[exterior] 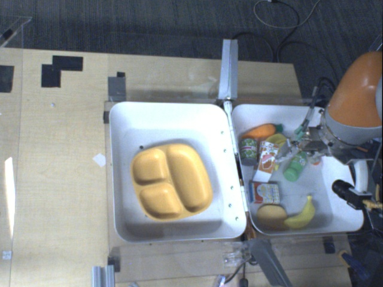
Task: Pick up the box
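A white and red carton box (267,159) lies in the right bin (335,220), left of centre. A second small red box (267,192) lies flat just below it. My gripper (301,144) hangs over the upper middle of this bin, a little right of the carton and just above a green bottle (294,168). The arm's orange band (359,94) and grey wrist hide part of the bin's right side. Nothing is visibly held.
Around the boxes lie a carrot (261,131), a dark can (249,150), a yellow packet (277,141), a banana (301,214) and a brown roll (271,211). The left bin (125,124) holds a yellow divided plate (172,180).
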Motion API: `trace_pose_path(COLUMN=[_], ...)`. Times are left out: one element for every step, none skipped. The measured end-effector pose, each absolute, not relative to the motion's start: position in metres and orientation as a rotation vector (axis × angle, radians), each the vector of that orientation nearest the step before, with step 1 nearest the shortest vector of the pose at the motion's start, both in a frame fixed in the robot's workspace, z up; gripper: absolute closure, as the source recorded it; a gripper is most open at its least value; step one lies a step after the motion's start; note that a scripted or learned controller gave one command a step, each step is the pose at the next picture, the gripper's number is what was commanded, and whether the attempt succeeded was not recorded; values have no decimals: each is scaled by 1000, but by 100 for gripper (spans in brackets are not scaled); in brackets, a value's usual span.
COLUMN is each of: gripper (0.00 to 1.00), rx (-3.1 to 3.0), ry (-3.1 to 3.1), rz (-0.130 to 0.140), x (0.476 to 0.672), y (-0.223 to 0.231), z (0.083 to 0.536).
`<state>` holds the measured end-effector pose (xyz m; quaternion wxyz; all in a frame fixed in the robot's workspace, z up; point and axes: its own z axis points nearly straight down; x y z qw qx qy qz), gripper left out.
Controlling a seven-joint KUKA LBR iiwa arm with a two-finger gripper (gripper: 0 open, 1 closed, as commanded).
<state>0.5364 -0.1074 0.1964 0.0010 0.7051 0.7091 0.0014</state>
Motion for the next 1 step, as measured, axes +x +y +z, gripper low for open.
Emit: trace_pose_path(gripper=[0], rx=[2083], ry=[2341], rz=[7], x=[575], y=[-172], z=[415])
